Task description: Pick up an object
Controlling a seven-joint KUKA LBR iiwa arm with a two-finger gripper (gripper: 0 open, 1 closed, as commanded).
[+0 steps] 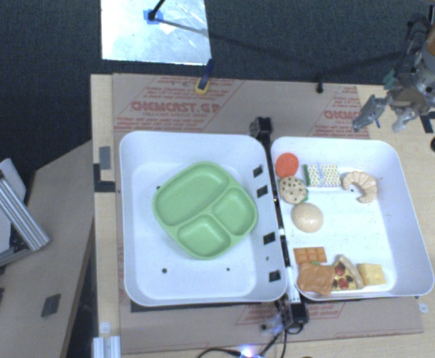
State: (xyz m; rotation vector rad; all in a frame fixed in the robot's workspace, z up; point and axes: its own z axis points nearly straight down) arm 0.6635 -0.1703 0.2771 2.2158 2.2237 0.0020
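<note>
The right bin (404, 200) holds several toy foods: a red tomato (287, 164), a chocolate-chip cookie (292, 190), a sprinkled white wafer (321, 174), a croissant (360, 185), a pale round bun (307, 217), an orange cracker (310, 256), a pizza slice (342, 273), a yellow cheese block (372, 274) and a brown piece (315, 278). My gripper (385, 115) hangs open above the bench just beyond the right bin's far right corner, with nothing between its fingers. It is up and to the right of the croissant.
The left bin (139, 200) holds a green divided plate (204, 209). A black divider with clips (273, 207) runs between the bins. A shiny sheet (156, 21) lies on the dark floor behind the bench. A metal frame (8, 207) stands at the left.
</note>
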